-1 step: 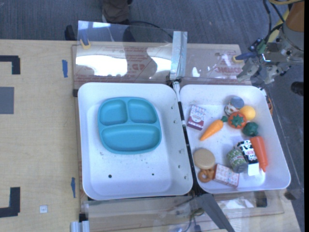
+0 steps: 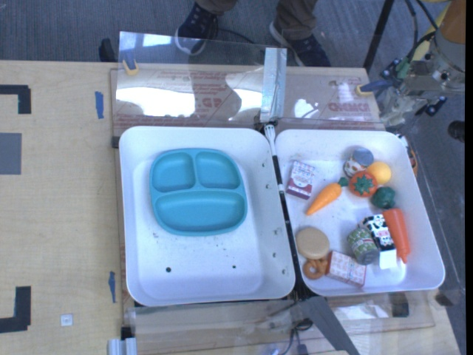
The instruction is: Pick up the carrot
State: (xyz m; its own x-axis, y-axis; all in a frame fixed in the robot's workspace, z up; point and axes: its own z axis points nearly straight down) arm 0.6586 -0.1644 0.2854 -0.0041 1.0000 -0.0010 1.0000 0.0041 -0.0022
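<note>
While the carrot is lying in the right bin, its long axis is running diagonally, tip pointing toward the lower left. The gripper is sitting beyond the bin's far right corner, so the carrot is lying down-left of it; its closure state cannot be determined. The left bin is holding a blue divided plate. A second orange vegetable is lying near the right wall.

Two white bins: left bin, right bin. One blue divided plate in the left; two carrots in the right, small carrot and long carrot. Also two small cartons there: red carton, pink carton.
</note>
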